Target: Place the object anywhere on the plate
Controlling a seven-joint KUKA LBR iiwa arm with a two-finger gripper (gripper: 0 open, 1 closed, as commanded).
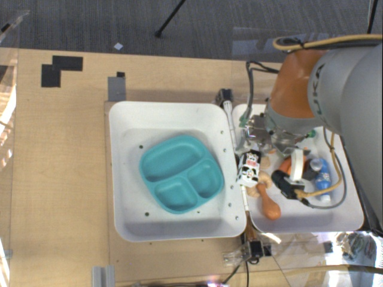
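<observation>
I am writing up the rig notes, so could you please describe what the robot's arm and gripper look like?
The arm is a thick, rounded grey casing with an orange band above the wrist. A yellow cable and a black one run along its top. Below the band sits a metallic wrist block carrying the gripper, with thin dark wires looping around it.

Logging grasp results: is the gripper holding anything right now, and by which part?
Cannot be told: the gripper hangs low over the right bin's clutter, its tip hidden by the wrist.

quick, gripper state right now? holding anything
gripper: cannot be told; it hangs low over the right bin, among the small objects there, with the arm covering it. The teal plate sits in the left bin.
</observation>
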